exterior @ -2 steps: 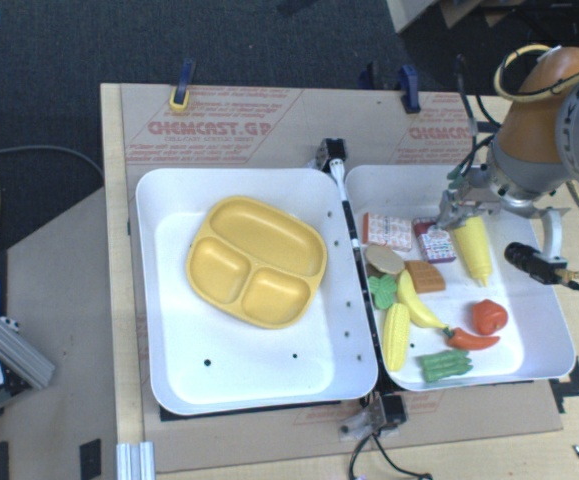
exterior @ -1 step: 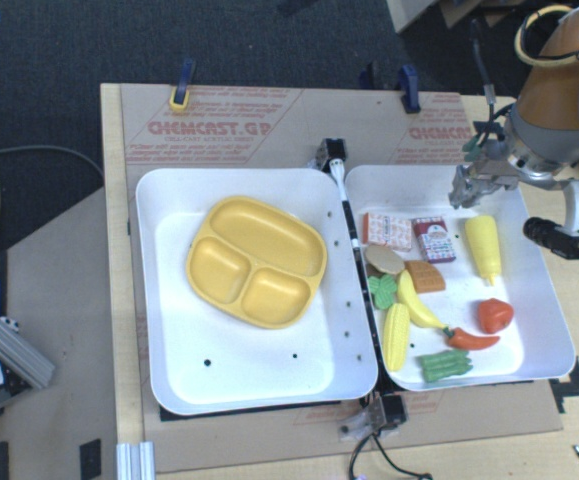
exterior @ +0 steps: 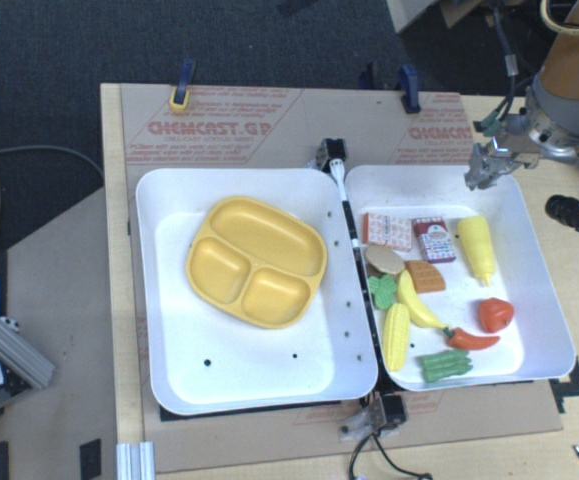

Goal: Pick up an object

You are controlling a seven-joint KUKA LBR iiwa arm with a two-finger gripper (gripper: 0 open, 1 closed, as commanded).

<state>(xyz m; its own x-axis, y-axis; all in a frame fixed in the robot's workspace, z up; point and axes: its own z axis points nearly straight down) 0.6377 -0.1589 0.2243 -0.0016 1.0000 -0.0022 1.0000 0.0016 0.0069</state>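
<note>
Two bins are sitting side by side: left bin [exterior: 159, 268] is holding a yellow tray [exterior: 256, 260]; right bin [exterior: 539, 278] is holding toy food, including a banana [exterior: 419, 303], tomato [exterior: 495, 314] and corn [exterior: 396, 335]. Gripper [exterior: 484, 171] is hovering at upper right, over the right bin's far rim, grasping nothing; jaw state cannot be determined.

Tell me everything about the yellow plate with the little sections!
The yellow plate looks like smooth plastic, with rounded corners and three sections: one big, two small. Nothing lies in them. It lies flat, turned at a slant, in the left bin, resting on the bin's white floor. It touches no toy food. The gripper is over the other bin.
</note>
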